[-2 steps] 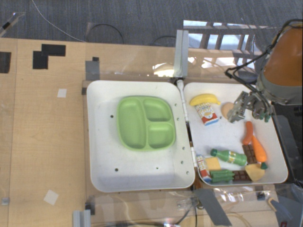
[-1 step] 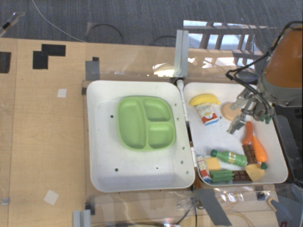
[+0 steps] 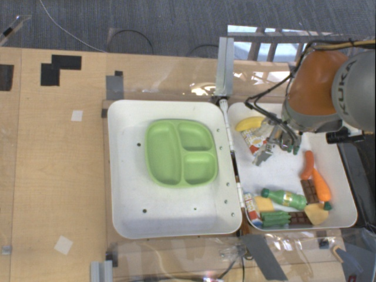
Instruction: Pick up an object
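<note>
The right bin [image 3: 346, 175] holds several small items. A yellow banana [image 3: 249, 123] lies at its far left corner, with a white and red packet [image 3: 253, 138] just below it. My gripper [image 3: 271, 148] hangs low over the bin, right beside the packet and touching or nearly touching its right edge. An orange carrot [image 3: 317, 178] lies to the gripper's right. A green bottle [image 3: 285, 198] lies on its side near the front. I see nothing clearly held in the gripper.
The left bin [image 3: 126, 216] holds a green divided plate [image 3: 179, 153]. A brown chocolate bar [image 3: 308, 190], a pale cheese wedge [image 3: 318, 214], a green block [image 3: 275, 218] and a yellow piece [image 3: 264, 204] crowd the right bin's front. The arm's orange band [image 3: 317, 84] overhangs its far side.
</note>
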### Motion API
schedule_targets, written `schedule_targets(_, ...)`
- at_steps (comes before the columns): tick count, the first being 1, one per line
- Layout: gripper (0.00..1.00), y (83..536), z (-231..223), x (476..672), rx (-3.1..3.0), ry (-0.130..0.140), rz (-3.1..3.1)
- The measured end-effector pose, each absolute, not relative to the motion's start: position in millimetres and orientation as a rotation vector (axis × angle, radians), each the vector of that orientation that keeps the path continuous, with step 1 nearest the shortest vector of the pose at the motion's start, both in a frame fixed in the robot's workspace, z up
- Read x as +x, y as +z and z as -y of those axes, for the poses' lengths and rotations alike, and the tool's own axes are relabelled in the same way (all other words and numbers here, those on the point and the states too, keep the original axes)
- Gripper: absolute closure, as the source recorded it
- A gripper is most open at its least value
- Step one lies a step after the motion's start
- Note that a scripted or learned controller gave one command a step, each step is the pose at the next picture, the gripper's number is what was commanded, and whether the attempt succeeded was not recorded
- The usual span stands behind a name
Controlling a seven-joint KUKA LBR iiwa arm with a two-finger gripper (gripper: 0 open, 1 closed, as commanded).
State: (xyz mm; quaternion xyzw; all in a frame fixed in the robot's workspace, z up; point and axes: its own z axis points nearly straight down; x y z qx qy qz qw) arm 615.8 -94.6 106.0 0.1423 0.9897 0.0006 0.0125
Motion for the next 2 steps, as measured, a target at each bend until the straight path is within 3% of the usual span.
schedule_targets(2,0.0,103.1,86.1,636.2,0.776,0.004,-3.04)
